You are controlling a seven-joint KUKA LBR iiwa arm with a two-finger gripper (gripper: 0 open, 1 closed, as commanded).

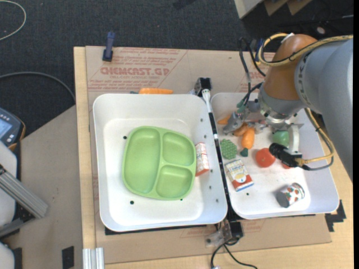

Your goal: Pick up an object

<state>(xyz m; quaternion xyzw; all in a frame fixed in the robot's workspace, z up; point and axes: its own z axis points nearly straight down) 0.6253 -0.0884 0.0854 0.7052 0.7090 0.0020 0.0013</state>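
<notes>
Camera view: we see the gripper (242, 121) low over the right bin (314, 203), its tip at the orange carrot (247, 137), whose long axis runs toward the camera; how far it is open, we cannot tell. The left bin (106, 150) holds a green tray (159, 163) and a small carton (202, 158).

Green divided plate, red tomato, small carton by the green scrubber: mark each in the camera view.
green divided plate (159, 162), camera view, on its centre ridge.
red tomato (265, 158), camera view, middle of its top.
small carton (239, 176), camera view, middle of its printed face.
</notes>
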